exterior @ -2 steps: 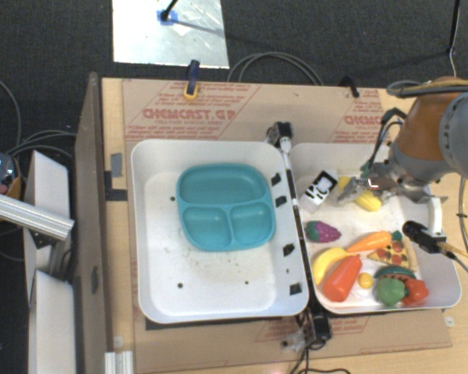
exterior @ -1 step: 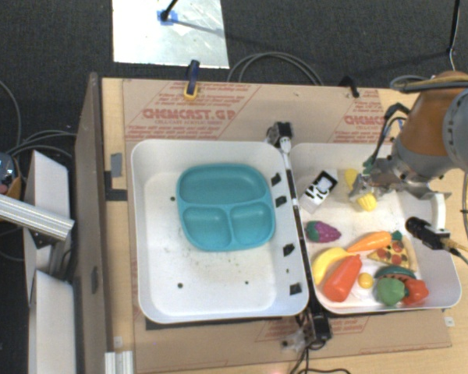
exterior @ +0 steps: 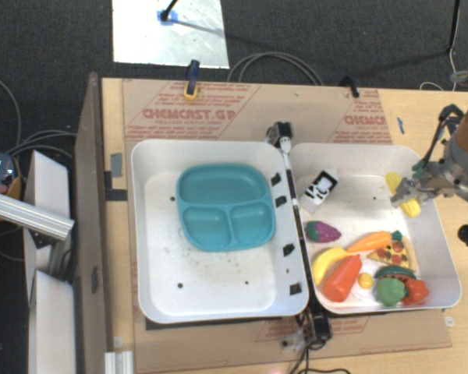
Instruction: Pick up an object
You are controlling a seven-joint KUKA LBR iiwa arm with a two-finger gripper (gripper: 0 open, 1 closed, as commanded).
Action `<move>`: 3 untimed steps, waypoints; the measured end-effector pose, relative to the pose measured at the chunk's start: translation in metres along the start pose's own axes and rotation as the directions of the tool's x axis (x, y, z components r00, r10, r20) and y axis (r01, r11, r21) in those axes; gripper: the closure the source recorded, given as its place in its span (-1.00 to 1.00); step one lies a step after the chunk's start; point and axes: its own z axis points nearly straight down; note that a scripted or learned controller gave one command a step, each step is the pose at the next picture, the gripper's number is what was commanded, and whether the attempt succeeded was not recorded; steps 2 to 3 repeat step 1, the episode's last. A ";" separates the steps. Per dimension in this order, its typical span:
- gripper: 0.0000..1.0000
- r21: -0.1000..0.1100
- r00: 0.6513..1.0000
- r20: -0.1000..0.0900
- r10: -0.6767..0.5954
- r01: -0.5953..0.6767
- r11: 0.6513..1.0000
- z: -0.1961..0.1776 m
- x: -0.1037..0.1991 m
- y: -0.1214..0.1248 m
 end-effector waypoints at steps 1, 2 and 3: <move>1.00 -0.003 1.000 -0.005 -0.017 0.017 1.000 -0.020 0.077 0.056; 1.00 -0.003 1.000 -0.005 -0.017 0.017 1.000 -0.020 0.077 0.056; 1.00 -0.003 1.000 -0.005 -0.017 0.017 1.000 -0.020 0.077 0.056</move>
